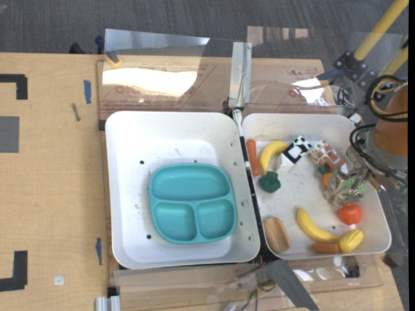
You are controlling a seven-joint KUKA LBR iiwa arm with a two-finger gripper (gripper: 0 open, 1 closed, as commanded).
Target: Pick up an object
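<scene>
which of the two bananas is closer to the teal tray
The upper banana, curved beside the carrot near the divider. The lower banana lies farther right, toward the front of the right bin, by the tomato.

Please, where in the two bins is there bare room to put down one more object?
Left bin: a bare white margin borders the teal divided plate, widest along the far side. Right bin: a bare patch lies between the broccoli and the near banana. Its right side, around the tomato, is crowded.

Tan wooden bench point(45, 193), dark grey carpet floor point(162, 8), glare on clear panels point(152, 83)
</scene>
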